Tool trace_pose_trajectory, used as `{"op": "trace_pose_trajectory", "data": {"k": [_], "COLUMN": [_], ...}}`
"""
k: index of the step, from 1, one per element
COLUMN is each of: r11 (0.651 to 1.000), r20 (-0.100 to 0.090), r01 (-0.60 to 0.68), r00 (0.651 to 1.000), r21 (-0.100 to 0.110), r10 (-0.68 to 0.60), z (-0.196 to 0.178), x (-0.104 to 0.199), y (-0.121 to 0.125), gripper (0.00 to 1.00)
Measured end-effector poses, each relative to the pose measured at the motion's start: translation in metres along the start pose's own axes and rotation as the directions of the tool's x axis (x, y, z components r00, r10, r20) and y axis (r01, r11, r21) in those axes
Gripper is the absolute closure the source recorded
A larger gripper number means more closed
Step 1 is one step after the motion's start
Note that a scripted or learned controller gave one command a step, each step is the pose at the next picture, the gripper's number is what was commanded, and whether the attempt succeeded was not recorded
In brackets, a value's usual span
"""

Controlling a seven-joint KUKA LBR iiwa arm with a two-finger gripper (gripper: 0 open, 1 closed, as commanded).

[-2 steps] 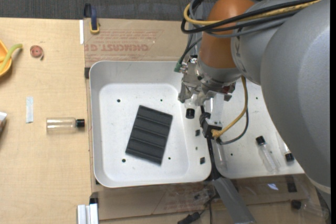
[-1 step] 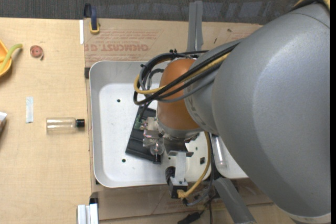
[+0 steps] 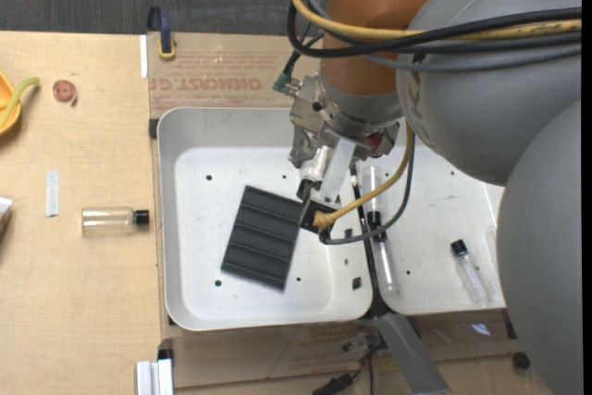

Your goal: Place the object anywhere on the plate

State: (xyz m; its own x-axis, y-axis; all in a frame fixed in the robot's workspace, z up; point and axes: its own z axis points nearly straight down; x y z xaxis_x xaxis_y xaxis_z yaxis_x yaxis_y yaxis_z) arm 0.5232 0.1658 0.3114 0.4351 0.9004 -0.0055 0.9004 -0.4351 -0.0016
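Hung over the left bin (image 3: 180, 199), gripper (image 3: 310, 188) at the two o'clock corner of one black ribbed plate (image 3: 263, 238). Could not tell how the jaws stood, nor make out any object between them. Best lowered squarely over the plate's middle before release. Counted: two bins, one clear vial (image 3: 470, 270) in the right bin (image 3: 435, 199), one small bottle (image 3: 113, 218) at nine o'clock on the bench (image 3: 74, 310).

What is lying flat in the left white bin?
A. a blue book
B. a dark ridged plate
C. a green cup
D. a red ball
B: a dark ridged plate lies tilted on the floor of the left bin, beside the gripper.
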Motion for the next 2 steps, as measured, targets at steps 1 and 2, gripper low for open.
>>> {"op": "trace_pose_trajectory", "data": {"k": [1,2], "r11": [0.998,0.998], "r20": [0.001,0.001], "r01": [0.067,0.068], "r00": [0.998,0.998], "r21": [0.002,0.002], "r10": [-0.067,-0.068], "z": [0.0672,0.0672], "x": [0.0209,0.0210], "y": [-0.0613,-0.0613], "gripper": [1.00,0.00]}}
